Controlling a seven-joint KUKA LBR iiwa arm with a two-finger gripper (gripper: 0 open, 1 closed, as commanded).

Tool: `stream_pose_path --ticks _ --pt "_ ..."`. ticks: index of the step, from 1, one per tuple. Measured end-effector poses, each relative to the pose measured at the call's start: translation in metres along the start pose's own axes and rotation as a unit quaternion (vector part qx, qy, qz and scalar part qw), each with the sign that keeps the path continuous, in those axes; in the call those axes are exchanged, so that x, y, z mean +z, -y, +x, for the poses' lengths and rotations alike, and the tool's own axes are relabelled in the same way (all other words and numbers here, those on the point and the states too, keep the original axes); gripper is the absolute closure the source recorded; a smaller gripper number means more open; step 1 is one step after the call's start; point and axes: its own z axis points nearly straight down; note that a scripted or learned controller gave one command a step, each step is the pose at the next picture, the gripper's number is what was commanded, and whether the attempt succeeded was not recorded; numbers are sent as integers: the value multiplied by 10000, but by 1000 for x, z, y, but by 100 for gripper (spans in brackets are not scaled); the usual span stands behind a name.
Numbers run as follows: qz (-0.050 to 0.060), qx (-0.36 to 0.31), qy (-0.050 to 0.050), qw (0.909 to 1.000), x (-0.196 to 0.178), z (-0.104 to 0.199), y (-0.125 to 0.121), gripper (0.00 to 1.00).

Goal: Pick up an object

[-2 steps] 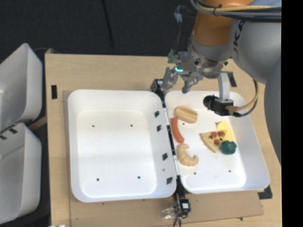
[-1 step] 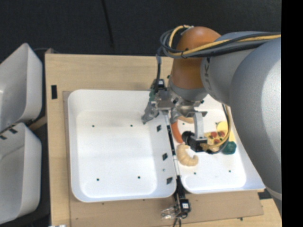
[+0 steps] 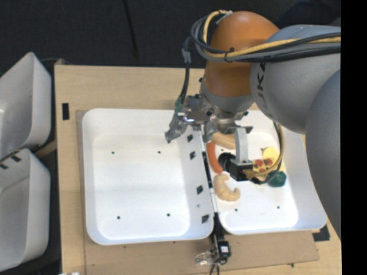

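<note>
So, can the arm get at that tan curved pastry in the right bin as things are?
Probably yes. The tan pastry lies uncovered close to the arm, nothing on top. The bin wall and orange piece sit close, which may crowd it.

Croissant (image 3: 227, 189) near orange stick (image 3: 213, 157) in bin (image 3: 287, 217)

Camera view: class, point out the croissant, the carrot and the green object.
Croissant (image 3: 227, 189), camera view, middle of its curved body.
Carrot (image 3: 214, 157), camera view, halfway along its length.
Green object (image 3: 278, 179), camera view, its centre.
</note>
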Motion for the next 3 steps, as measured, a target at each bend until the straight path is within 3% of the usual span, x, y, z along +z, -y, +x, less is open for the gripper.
stream_pose_path --ticks 1,2,3 --pt "21 10 9 10000 -6 -3 -1 100" --pt "-71 12 19 10000 -124 -29 -90 100" --pt "-7 -6 5 10000 -153 48 -117 100"
